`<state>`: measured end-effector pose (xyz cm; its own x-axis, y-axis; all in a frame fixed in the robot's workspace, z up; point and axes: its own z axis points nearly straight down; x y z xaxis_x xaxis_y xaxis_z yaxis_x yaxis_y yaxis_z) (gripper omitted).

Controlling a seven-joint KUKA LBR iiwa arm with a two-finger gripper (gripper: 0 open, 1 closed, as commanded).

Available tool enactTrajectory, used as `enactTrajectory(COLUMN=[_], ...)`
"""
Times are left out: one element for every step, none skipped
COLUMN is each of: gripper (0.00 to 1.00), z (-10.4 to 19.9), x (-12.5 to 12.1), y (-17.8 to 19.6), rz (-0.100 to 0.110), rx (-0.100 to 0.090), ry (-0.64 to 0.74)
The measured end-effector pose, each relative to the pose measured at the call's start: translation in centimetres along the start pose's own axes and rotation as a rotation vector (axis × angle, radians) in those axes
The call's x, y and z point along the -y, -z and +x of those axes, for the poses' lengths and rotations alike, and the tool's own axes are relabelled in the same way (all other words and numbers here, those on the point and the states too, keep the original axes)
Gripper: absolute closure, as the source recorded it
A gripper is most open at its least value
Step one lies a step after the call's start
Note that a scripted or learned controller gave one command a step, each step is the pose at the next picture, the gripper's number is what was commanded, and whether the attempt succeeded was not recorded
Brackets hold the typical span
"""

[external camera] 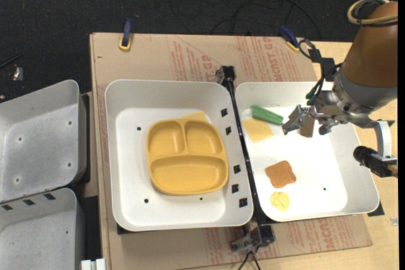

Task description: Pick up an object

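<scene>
**End effector hanging over the right bin, nothing between its fingers**

The grey two-finger end effector (306,124) is hovering over the upper middle of the right shallow white bin (354,199), its fingers spread apart and gripping nothing. The grey arm with the orange band (373,47) is reaching in from three o'clock.

Just at nine o'clock from the end effector, the green stick-shaped piece (267,115) is lying tilted on the bin floor. At about eight o'clock, touching the green piece's lower side, the pale yellow wedge-shaped piece (258,130) is resting flat. At seven o'clock, well apart, the flat brown toast-like square (280,174) is lying, and the small round yellow piece (280,200) is sitting just beside it at its six o'clock.

At nine o'clock, past the divider, the left shallow white bin (126,136) is carrying the yellow plastic three-compartment tray (187,157). Both bins are sitting on the brown cardboard-covered table (171,50).
</scene>
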<state>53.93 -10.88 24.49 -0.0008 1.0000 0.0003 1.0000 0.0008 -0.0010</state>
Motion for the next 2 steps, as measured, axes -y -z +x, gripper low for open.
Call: enactTrajectory(gripper=[0.0,0.0], z=[-0.4,0.1], x=[-0.7,-1.3], y=[-4.9,-9.6], rz=[0.004,0.003], rx=[0.0,-0.001], ry=[-0.002,-0.001])
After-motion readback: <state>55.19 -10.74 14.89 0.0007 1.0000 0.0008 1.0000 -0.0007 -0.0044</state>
